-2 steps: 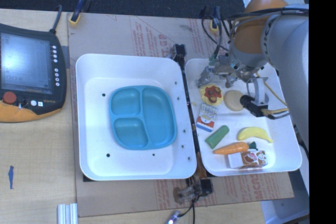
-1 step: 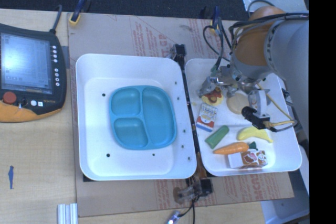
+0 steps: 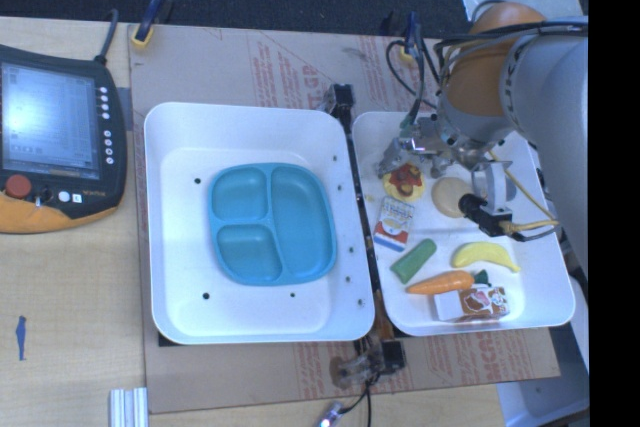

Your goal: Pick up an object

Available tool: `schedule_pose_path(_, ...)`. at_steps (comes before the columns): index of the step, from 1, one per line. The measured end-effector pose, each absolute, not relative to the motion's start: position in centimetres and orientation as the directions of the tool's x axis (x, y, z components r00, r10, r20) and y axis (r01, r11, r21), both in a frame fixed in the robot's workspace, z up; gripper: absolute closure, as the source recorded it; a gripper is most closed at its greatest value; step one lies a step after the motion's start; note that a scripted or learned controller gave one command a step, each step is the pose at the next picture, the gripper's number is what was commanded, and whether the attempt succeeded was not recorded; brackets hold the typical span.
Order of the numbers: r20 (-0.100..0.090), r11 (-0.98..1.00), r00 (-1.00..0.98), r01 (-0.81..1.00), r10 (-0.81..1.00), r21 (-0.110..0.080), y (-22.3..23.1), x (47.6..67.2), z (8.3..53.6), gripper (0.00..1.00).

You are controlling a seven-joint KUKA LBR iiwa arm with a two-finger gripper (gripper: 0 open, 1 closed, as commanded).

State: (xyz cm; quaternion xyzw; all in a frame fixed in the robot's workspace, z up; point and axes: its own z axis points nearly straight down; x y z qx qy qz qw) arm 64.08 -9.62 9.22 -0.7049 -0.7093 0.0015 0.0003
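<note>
My claw (image 3: 408,155) hangs low over the far end of the right bin (image 3: 560,310), just beside a small red and yellow toy (image 3: 404,181) that lies near the bin's left wall. My wrist hardware crowds the spot, so I cannot tell whether the claw is apart or together, and I see nothing in it.

That toy is the nearest thing to take. It looks like moulded plastic play food, so I judge it light, stiff and a bit slick, with a rounded top that could squirt out sideways. I would close across its narrow middle, low down, not on the crown.

Nearer in the same bin lie a small printed packet (image 3: 393,222), a green block (image 3: 413,259), a carrot (image 3: 439,283), a banana (image 3: 485,256), a pale round disc (image 3: 450,195) and a printed carton (image 3: 470,303). The green block has flat sides and would probably grip best; the packet lies flat and thin, hard to get under. All are likely light and not fragile.

The left bin (image 3: 170,295) holds a blue divided plate (image 3: 271,223), well apart from my work.
</note>
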Motion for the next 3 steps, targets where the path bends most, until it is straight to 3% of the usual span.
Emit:
schedule_pose_path(2,-0.002,0.005,-0.005,1.000,1.000,-0.001,-9.2,65.5,9.2,0.00)
schedule_pose_path(3,-0.002,0.006,-0.006,1.000,1.000,-0.006,-9.5,63.8,9.2,0.00)
